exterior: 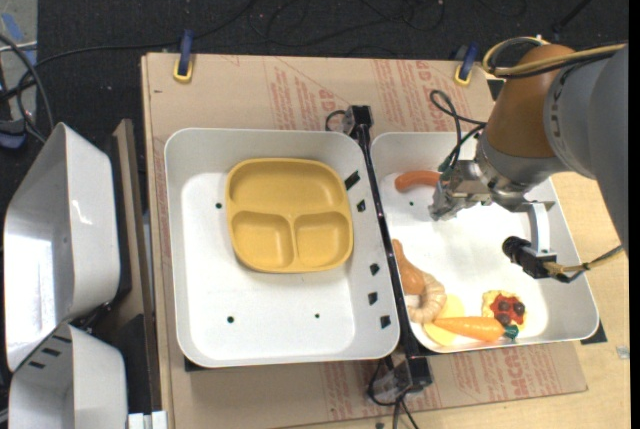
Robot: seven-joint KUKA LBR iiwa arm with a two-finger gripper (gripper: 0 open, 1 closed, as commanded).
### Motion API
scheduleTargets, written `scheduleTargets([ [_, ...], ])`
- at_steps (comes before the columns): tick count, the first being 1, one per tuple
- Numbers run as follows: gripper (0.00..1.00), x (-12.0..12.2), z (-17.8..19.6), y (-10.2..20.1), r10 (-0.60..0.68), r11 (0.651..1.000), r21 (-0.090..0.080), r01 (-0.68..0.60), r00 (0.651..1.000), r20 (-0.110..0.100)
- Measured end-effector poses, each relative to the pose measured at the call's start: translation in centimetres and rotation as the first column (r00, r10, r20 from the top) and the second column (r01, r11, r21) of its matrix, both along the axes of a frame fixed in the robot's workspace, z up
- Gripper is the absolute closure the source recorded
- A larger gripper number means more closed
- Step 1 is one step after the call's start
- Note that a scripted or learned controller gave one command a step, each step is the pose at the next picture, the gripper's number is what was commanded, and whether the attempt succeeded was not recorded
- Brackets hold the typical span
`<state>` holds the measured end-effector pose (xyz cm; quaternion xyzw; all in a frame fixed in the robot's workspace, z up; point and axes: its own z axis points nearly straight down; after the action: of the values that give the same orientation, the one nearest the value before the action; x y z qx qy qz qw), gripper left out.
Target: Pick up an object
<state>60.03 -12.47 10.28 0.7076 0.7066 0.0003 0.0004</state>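
Two bins [190, 217] here, gripper [452, 200] low in the right one beside a hot dog [415, 180]. Can't tell its state.

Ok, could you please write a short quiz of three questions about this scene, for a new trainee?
1. True or false: the yellow divided plate lies in the left bin.
2. Which item is nearest the gripper? A) the carrot B) the hot dog C) the plate
3. Fill in: the carrot lies near the ___ edge of the right bin.

Key: 1 true; 2 B; 3 front (bottom in the camera view).
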Motion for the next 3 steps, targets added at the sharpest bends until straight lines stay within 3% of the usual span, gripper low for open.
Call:
scheduleTargets([
  [3,1.0,1.0,15.6,1.5,0.005,1.0,-0.001,-0.005,1.0,0.005],
])
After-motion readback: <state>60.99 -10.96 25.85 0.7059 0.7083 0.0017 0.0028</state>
